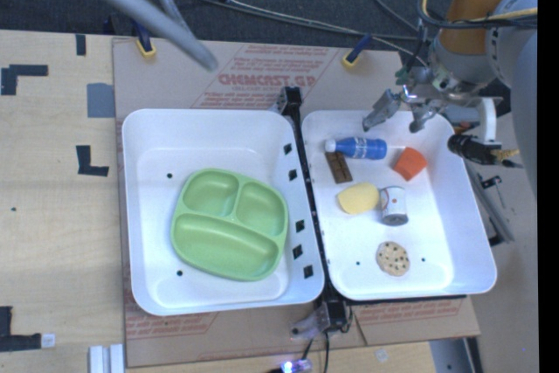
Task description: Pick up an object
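I found the pick not yet made at this moment. The gripper (403, 111) hung over the far edge of the right bin (463, 275), its two fingers spread apart with nothing between them, so I recorded it as released and carrying no object. All candidate objects lay in that right bin: a blue bottle (361, 148) on its side nearest the gripper, a brown bar (339, 168) just beside the bottle's cap end, an orange block (410, 162) close to the bottle's other end, a yellow lemon-like piece (358, 198) touching or nearly touching a small can (394, 206), and a chocolate-chip cookie (393, 259) apart from the rest toward the near side. The left bin (144, 188) held a green divided plate (231, 224), well away from the arm.

My assessment: none of the task was complete. What remained was the whole of it: choosing a target, descending, closing and lifting. The bottle and the orange block looked the readiest targets, being closest beneath the fingers. The bottle, lying round on its side, may roll if caught off-centre.
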You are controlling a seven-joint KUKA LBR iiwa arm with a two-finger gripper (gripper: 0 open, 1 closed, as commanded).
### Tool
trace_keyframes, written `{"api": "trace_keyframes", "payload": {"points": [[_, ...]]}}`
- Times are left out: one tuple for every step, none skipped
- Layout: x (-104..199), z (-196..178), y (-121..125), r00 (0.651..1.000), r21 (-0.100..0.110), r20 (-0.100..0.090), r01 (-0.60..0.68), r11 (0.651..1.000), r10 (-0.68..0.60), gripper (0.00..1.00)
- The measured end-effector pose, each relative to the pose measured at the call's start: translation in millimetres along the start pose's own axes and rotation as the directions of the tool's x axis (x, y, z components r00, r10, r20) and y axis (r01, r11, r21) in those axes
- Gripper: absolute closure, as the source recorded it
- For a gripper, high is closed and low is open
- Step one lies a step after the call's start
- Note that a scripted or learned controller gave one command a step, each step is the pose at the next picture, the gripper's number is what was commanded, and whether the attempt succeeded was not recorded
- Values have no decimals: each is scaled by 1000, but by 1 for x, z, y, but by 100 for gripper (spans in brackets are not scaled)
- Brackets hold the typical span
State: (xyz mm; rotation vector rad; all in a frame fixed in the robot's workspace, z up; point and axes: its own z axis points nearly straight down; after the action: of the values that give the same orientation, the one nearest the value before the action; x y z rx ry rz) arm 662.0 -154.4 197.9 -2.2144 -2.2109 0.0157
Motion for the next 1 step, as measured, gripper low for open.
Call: {"api": "trace_keyframes", "payload": {"points": [[0,-9,3,1000,-14,2,3,1000,-3,0]]}}
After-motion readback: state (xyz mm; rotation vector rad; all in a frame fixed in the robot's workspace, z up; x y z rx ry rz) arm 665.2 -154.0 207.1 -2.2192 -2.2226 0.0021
